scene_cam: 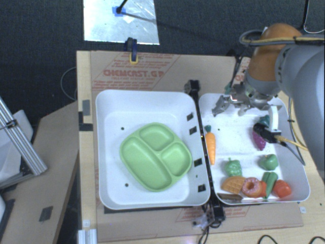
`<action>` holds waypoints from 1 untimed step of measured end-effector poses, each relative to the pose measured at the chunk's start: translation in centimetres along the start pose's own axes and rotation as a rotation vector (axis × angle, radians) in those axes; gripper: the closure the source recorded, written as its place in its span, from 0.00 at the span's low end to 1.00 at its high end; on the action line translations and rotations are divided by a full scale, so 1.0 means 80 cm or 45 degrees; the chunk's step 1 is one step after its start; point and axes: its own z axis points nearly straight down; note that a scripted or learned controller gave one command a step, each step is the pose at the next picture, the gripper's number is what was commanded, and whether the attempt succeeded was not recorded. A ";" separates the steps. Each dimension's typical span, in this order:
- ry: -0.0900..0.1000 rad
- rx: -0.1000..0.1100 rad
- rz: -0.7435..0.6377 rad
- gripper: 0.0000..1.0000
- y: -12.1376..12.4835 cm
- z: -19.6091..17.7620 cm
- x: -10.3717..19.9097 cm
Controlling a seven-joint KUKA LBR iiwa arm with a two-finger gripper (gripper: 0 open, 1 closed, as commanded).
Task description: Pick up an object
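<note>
My gripper (229, 108) hangs over the far end of the right bin (238, 131), open, with nothing between its fingers. Toy foods lie in this bin. An orange carrot (210, 145) rests against the left wall, below and left of the gripper. A purple eggplant (259, 137) sits to the gripper's right. Nearer the front are a green pepper (233, 166), a round green fruit (268, 161), a pink donut (251, 187), an orange pastry (233, 184), a green pod (269, 180) and a red tomato (282, 188).
The left bin (117, 116) holds a green divided plate (155, 156). A black clip rail (199, 136) runs between the bins. The grey arm (299, 75) reaches in from the right above the right bin's far corner. A thin cable (292, 142) crosses near the eggplant.
</note>
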 end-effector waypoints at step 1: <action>0.000 -0.002 -0.001 0.00 0.000 0.050 0.001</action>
